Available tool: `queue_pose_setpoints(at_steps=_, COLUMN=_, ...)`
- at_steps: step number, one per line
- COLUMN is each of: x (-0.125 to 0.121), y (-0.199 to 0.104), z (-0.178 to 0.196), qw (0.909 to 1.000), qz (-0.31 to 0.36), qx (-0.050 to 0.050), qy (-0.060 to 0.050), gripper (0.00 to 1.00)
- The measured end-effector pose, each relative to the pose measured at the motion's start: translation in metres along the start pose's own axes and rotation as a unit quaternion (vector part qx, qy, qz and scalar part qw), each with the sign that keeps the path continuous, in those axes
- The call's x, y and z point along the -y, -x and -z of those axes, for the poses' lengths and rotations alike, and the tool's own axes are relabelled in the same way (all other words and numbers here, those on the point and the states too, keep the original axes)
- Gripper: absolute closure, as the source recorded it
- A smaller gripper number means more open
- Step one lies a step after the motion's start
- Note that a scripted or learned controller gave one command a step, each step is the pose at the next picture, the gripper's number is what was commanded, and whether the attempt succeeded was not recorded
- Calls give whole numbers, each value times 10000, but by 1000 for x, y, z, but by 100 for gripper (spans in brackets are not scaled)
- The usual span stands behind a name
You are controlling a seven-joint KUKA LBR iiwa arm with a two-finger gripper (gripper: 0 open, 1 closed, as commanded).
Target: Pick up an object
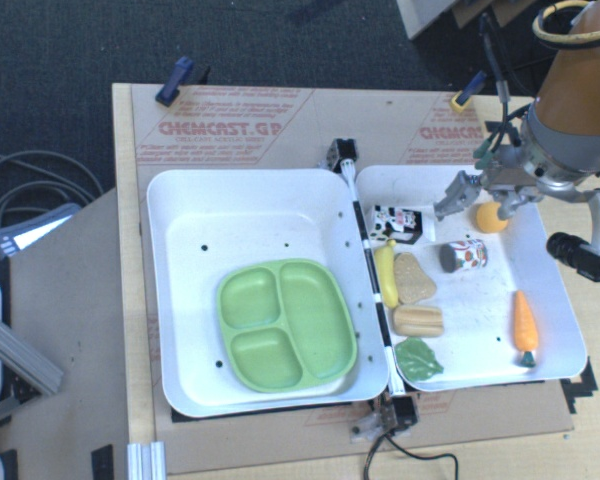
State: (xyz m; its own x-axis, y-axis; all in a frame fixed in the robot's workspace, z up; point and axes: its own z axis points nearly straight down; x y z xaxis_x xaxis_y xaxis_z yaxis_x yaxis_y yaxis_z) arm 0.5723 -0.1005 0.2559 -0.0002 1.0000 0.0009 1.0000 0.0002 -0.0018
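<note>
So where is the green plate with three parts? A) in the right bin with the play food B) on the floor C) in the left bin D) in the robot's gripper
C: the green plate lies flat in the left bin, while the banana and carrot sit in the right bin.

Right bin (565, 313) crowded along its left wall; left bin (180, 218) open around the green tray (285, 323).

Bright, even light falls from overhead. My two shallow white plastic bins (180, 208) are nearly washed out, with soft shadows along their walls. The dark carpet (80, 28) at far left stays dim; detail is slightly soft.
</note>
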Motion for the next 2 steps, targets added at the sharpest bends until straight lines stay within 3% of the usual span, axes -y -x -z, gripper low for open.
queue_pose_setpoints(at_steps=1, x=-26, y=45, z=-92, qw=10000, qz=-7, qx=2, qy=-6, gripper=0)
queue_pose_setpoints(at_steps=2, x=-14, y=64, z=-169, qw=10000, qz=-10, qx=25, qy=37, gripper=0)
